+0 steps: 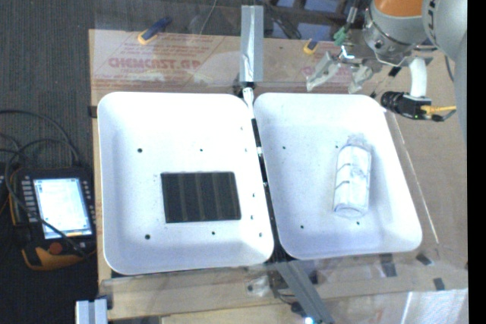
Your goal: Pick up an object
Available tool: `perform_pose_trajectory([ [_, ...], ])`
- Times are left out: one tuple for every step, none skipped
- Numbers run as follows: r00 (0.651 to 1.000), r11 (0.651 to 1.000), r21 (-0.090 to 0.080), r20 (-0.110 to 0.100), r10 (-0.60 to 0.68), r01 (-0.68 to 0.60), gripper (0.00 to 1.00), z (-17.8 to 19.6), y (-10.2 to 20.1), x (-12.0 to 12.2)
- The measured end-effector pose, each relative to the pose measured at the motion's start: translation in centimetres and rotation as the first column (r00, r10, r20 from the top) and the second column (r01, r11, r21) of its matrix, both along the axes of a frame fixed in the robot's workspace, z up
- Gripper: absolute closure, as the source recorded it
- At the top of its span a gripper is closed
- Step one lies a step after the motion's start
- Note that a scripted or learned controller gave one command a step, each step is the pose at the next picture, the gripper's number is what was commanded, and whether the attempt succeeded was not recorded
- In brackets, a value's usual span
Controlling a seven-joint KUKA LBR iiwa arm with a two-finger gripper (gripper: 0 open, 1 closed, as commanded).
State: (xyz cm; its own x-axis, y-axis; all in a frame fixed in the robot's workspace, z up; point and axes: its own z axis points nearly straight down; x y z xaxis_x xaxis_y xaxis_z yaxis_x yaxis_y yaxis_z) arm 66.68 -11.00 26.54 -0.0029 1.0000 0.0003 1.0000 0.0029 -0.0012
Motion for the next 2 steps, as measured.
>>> perform_pose_trajectory([
  [0.990,0.990,0.000,-0.001,-0.142,0.142,0.00,-4.0,-2.9,-9.0],
  [0.999,0.999,-0.001,0.001,-0.042,0.042,0.00,-5.9,-3.8,-10.0],
])
